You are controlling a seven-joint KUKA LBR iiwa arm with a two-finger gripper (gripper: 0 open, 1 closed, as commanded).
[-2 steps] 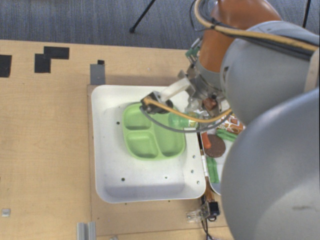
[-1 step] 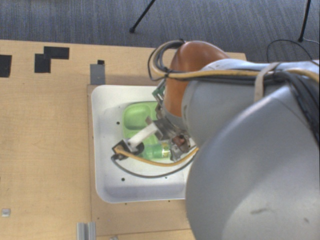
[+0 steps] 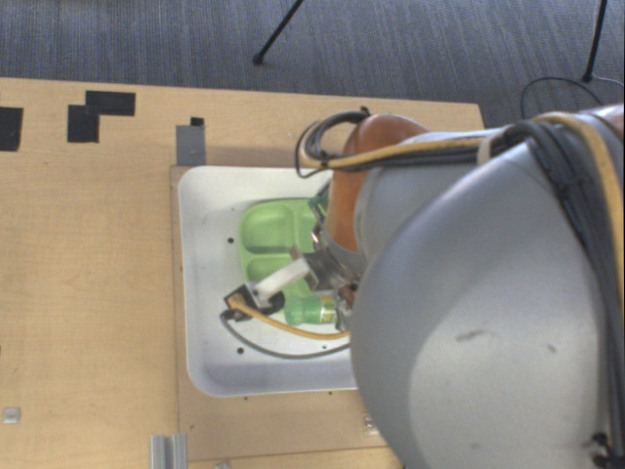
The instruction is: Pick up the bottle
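the pincer [image 3: 317, 277] sits low centre of frame, its gap not discernible. the bottle [image 3: 311, 310] lies just below it in the bin [image 3: 200, 262], long axis roughly left-right.

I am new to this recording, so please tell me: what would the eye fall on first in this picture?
First comes the big grey arm, which covers the right half of the view, with its orange band above the wrist. Next is the white bin at the centre, which holds a light green tray. The tool is low over the bin, beside a green bottle.
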